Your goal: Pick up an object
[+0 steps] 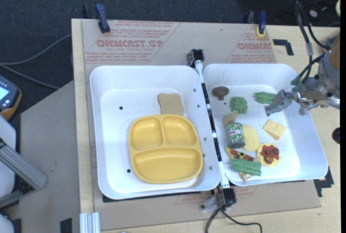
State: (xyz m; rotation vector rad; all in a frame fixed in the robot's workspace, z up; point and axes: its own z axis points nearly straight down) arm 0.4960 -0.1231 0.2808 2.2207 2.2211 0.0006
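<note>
I read "CHEMCAST GP" [130,43] printed red along the bench's [81,118] far edge; my gripper [277,104] hangs open, holding nothing, over the right bin [313,145].

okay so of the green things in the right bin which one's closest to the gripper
The flat green leafy piece by the bin's far wall, just left of the gripper. The broccoli, green can and bean pod lie farther off.

Grey metal fingers [277,103]; black cables [304,21]
</note>
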